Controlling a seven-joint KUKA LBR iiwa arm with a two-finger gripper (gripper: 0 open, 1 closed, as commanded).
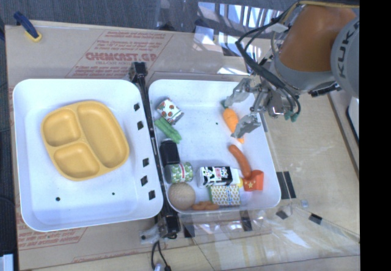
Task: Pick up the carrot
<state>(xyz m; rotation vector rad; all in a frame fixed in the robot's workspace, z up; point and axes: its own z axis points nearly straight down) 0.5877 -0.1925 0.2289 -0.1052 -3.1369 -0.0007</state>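
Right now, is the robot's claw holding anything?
Nothing yet. The open gripper straddles the carrot in the right bin, its fingers beside it, not squeezing.

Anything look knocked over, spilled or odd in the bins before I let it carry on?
Nothing spilled or broken. The right bin is crowded along its near edge, with the milk carton and a can lying on their sides. The yellow divided plate sits flat in the left bin. The gripper hangs at the carrot.

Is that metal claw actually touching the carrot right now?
Cannot tell. In the camera view the gripper straddles the carrot, its lower finger overlapping the carrot's tip, but the slanted angle shows neither contact nor gap plainly.
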